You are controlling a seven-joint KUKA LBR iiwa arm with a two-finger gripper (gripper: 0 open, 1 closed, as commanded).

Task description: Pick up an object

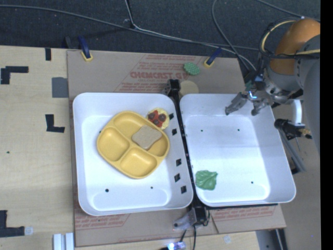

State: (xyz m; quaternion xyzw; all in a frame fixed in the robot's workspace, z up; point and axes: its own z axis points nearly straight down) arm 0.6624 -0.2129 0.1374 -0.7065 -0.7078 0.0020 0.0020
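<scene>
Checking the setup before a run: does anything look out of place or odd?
One thing: a small green piece lies on the cardboard behind the bins, outside both. Otherwise the yellow tray sits askew in the left bin.

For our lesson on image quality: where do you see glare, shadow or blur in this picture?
Camera view: even lighting, the glossy white right bin looks washed out; soft shadow under the yellow sectioned plastic plate; the grey arm's pincer looks slightly soft.

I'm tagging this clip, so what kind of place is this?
Probably a robot lab bench set up for grasping trials: two white bins side by side on a clamped board, toy food on a yellow tray, and an arm with its hand open over the right bin.
</scene>
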